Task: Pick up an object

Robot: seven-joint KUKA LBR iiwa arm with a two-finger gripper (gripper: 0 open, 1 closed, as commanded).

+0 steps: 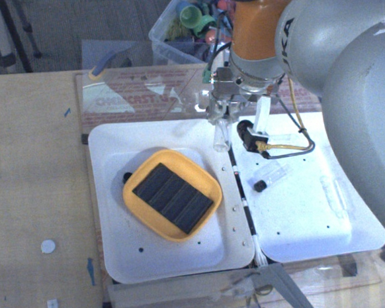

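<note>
On wooden bench (34,162): 2 white bins (109,190); end effector (222,138) grip state unclear; grey carpet behind.

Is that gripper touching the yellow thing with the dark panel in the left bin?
Apart. In the camera view the gripper hangs near the ridge between the bins, and bare white bin floor shows between it and the yellow thing.

The gripper (221,136) appears translucent and blurred above the left bin's (114,256) far right corner; finger state indeterminate. A small dark item (127,178) lies largely hidden beneath the yellow object (172,195) in that bin. The arm's grey body (344,58) is cropped by the frame's top and right edges.
</note>
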